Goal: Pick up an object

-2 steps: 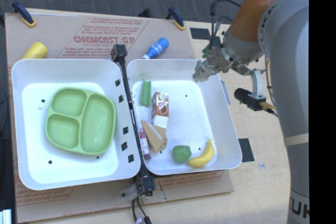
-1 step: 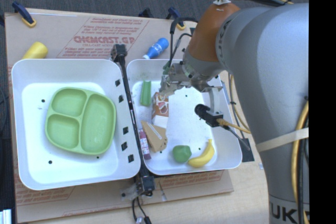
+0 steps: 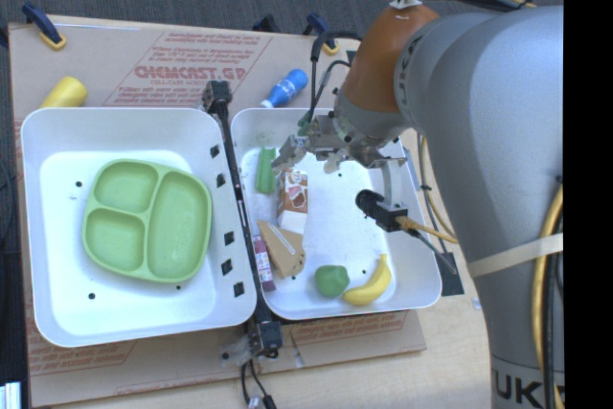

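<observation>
My gripper (image 3: 308, 154) hangs over the back part of the right bin (image 3: 421, 275), its fingers spread open with nothing between them. Just below it in the view stands a brown and white carton (image 3: 294, 198). A green stick (image 3: 264, 170) lies to the carton's left. Nearer the front lie a tan wedge (image 3: 283, 250), a thin maroon bar (image 3: 261, 261), a round green fruit (image 3: 331, 280) and a yellow banana (image 3: 372, 284).
The left bin (image 3: 48, 302) holds a pale green divided plate (image 3: 147, 219). Behind the bins on the cardboard lie a blue and white bottle (image 3: 285, 89) and a yellow object (image 3: 65, 92). The arm's bulk covers the right bin's far right side.
</observation>
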{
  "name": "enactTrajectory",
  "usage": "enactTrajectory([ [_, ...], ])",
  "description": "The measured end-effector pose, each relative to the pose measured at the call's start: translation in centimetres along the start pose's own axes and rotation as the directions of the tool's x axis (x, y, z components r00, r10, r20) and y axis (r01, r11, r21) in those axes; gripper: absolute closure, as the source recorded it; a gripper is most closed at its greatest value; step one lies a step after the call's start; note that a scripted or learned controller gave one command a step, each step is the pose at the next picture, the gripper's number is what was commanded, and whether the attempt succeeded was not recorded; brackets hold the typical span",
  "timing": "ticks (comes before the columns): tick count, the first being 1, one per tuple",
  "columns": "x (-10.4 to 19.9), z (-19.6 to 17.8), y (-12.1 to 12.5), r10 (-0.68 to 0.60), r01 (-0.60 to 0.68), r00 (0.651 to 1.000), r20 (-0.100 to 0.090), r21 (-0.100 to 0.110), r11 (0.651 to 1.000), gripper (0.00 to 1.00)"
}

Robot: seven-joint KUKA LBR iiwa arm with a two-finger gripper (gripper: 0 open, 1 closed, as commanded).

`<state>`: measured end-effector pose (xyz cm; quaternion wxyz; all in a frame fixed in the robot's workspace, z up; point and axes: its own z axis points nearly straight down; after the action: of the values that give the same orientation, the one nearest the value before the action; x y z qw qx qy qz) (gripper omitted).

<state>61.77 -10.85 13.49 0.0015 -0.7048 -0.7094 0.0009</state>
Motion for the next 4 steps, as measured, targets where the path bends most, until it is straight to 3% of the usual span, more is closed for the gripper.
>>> enactTrajectory([
  [1, 7.7, -9.8, -0.2, -0.001, 0.001, 1.000, 0.000, -0.006, 1.000, 0.00],
  [2, 14.8, -6.3, -4.8, -0.002, 0.002, 1.000, 0.000, 0.001, 1.000, 0.00],
  [3, 7.8, -5.7, 0.7, 0.003, -0.003, 1.000, 0.001, -0.003, 1.000, 0.00],
  [4, 6.6, -5.7, 3.9, -0.001, 0.001, 1.000, 0.001, -0.004, 1.000, 0.00],
])
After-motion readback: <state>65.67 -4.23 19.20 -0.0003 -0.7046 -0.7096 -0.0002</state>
